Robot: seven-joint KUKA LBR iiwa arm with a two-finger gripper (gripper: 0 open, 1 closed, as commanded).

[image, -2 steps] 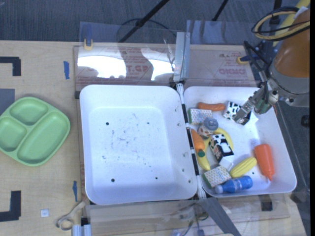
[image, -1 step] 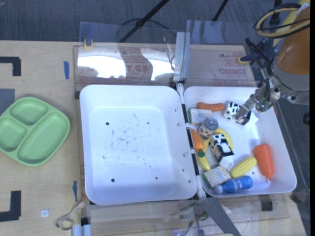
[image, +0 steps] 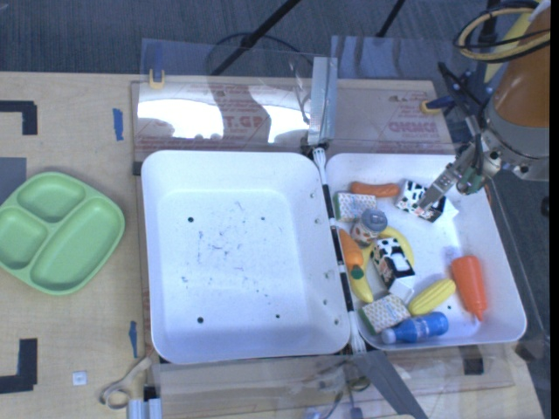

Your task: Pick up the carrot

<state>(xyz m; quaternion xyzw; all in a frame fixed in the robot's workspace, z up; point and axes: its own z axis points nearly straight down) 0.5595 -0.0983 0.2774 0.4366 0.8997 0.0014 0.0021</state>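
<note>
The carrot (image: pixel 470 285) is a fat orange cone lying near the right wall of the right bin (image: pixel 507 260), its tip pointing toward the front. My gripper (image: pixel 431 204) hangs low over the back of that bin, well behind the carrot and to its left. It sits right beside a small black-and-white block (image: pixel 410 195). I cannot make out whether it touches the block. The grey arm with its orange band (image: pixel 524 103) reaches in from the upper right.
The right bin also holds an orange sausage shape (image: pixel 374 188), a grey can (image: pixel 374 221), a cow-patterned toy (image: pixel 391 258), a yellow corn cob (image: pixel 431 296), a blue bottle (image: pixel 417 329) and a small orange piece (image: pixel 351 251). The left bin (image: pixel 157 260) adjoins; a green divided plate (image: pixel 58 230) lies far left.
</note>
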